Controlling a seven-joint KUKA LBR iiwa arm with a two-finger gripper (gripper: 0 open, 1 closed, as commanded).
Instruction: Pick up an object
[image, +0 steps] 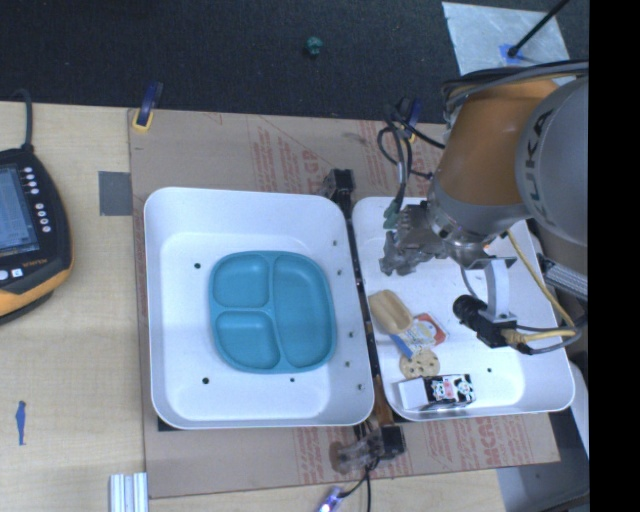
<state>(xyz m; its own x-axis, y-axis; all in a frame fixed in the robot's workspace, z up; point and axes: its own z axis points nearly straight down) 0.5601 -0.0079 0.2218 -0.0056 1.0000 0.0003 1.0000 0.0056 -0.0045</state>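
We see the gripper (402, 252) hanging low over the far end of the right bin (545, 385). Its dark fingers blur together, so we cannot tell whether they are apart or together, and nothing visible sits between them.

The nearest candidate is the wooden brush (390, 311), lying just below the fingers, toward the camera. We judge it light and rigid, with a smooth rounded back that could slip; its blue handle (405, 347) looks the surer place to pinch, across the narrow width.

Further below the fingers lie a small tan cookie-shaped piece (419, 362) touching the brush's handle end, a flat packet with red print (427, 327) beside it, and a black-and-white spotted toy (448, 390) near the bin's front rim. We judge the packet thin and hard to lift off the floor.

Left of the fingers, the left bin (170, 300) holds a turquoise divided plate (272, 310), probably stiff plastic and too broad for us to grip except at its rim.
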